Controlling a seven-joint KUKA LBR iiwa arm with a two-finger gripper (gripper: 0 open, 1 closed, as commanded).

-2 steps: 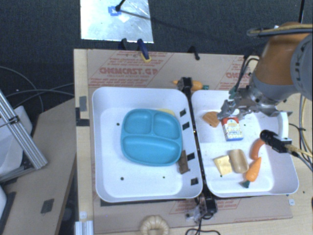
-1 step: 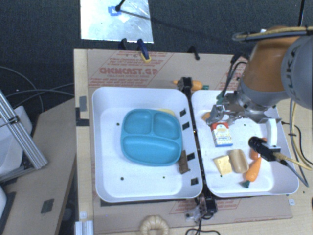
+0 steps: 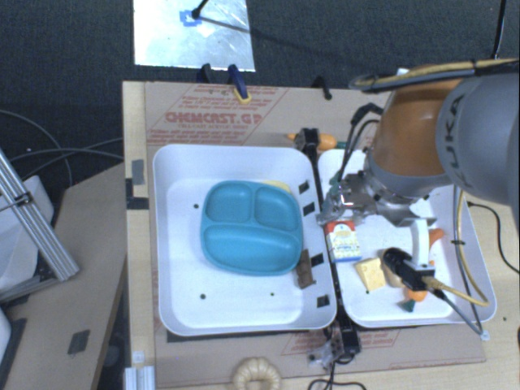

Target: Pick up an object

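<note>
Two white bins lie side by side; the left bin [image 3: 175, 218] holds a blue divided plate [image 3: 250, 226]. Right of centre, the tool [image 3: 337, 210] sits over the right bin [image 3: 479, 287], just above a small carton [image 3: 344, 242] — open or closed, I cannot tell.

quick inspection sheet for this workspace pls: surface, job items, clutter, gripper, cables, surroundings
surface: left bin and right bin side by side on a cardboard sheet
job's things: blue divided plate in left bin; small carton and yellow block in right bin
clutter: brown piece beside the plate; orange bit in right bin
gripper: gripper over right bin, just above the carton
cables: black cables left of the bench
surroundings: foil sheet, metal frame, rope ring
</note>
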